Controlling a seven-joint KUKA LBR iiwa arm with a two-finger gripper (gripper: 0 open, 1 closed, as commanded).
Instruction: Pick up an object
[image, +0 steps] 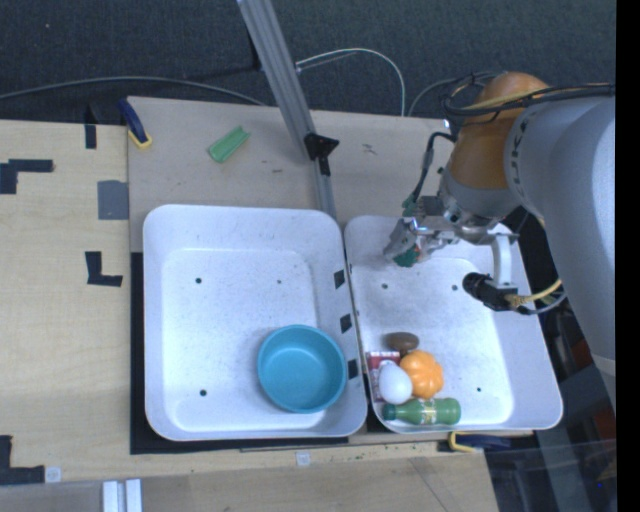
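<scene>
White plastic bins sit side by side on the desk (60, 300). The left bin (190, 250) holds a blue bowl (302, 367) near its front right corner. The right bin (500, 400) holds a small cluster at its front left: a brown lump (403, 342), an orange fruit (423, 373) just below it, a white egg (395, 383) touching the orange on its left, a red-and-white packet (377, 359) tucked behind the egg, and a green bottle (425, 411) lying on its side along the front wall.

The tool (408, 250) hangs over the back left part of the right bin, well apart from that cluster. A small dark green bit shows at its tip, but it is too blurred to tell whether something is held there or whether it is part of the tool, and I cannot tell how the tool is set.

As a judgement, the bottle looks the easiest pick: light, stiff, and grippable across its body, though smooth and likely to roll. The egg and orange are round and slippery, pressed together, so either would likely slip or nudge its neighbour. The bowl would need a pinch on its rim.

No writing or brand can be read; the packet and bottle label are too small.
</scene>
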